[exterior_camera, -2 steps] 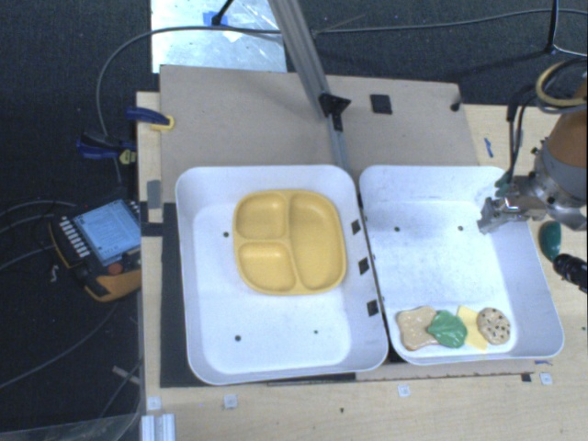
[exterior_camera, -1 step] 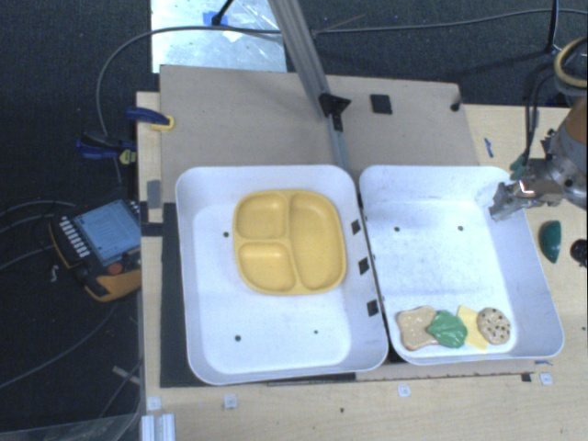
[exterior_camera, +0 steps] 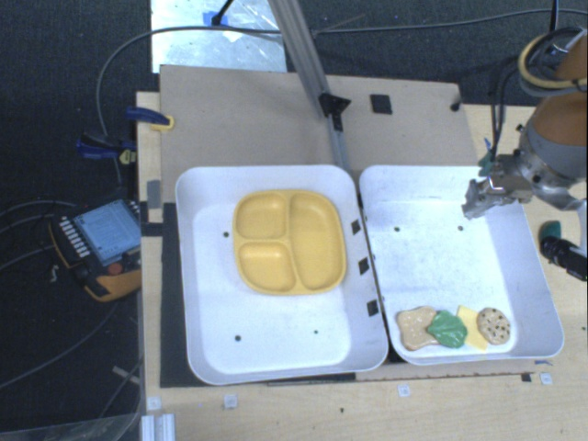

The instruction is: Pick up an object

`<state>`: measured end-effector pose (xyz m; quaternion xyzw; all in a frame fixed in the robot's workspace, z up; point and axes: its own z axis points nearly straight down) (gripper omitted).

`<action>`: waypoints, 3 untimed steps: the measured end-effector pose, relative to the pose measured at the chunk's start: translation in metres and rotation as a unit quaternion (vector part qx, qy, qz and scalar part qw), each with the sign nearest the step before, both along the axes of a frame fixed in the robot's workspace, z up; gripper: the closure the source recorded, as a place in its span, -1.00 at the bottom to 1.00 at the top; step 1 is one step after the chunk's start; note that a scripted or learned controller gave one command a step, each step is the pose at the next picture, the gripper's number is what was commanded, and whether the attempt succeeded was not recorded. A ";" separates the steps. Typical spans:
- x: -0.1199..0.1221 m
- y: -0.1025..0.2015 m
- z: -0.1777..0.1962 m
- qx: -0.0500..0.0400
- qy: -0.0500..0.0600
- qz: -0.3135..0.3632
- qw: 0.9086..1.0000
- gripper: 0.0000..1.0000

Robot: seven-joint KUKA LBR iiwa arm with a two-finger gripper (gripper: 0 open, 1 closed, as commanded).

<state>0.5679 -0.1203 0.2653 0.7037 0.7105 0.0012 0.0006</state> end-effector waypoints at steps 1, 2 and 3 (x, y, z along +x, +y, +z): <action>0.012 0.059 0.002 0.000 0.000 0.001 1.000 1.00; 0.015 0.110 -0.015 0.000 0.001 0.000 1.000 1.00; 0.021 0.166 -0.011 0.001 0.000 0.001 1.000 1.00</action>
